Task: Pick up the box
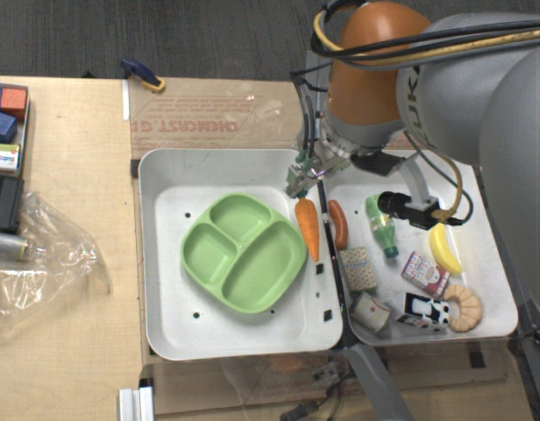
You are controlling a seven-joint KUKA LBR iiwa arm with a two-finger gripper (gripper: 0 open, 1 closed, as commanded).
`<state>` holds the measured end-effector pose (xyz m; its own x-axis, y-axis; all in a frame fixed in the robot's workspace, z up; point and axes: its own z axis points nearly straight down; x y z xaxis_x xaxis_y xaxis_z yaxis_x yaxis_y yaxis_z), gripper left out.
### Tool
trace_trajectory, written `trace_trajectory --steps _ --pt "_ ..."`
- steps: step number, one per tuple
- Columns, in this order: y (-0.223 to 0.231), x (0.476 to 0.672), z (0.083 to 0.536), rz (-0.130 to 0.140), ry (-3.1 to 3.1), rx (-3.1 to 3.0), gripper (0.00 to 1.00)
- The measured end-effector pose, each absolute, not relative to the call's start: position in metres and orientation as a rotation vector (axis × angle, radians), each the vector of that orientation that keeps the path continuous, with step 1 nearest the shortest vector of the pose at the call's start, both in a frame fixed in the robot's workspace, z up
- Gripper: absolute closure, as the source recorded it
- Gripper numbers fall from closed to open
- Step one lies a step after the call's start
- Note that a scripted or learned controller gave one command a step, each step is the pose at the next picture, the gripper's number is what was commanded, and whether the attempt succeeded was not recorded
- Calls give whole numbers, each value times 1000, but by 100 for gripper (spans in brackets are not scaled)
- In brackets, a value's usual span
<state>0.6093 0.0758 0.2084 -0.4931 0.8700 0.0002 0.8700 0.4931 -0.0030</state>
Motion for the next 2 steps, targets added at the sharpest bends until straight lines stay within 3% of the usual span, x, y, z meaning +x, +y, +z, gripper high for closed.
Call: trace_trajectory --steps 1,2 --pt "101 578 380 3 -2871 -1280 100" --pt "28 567 258 4 -2828 -1365 100"
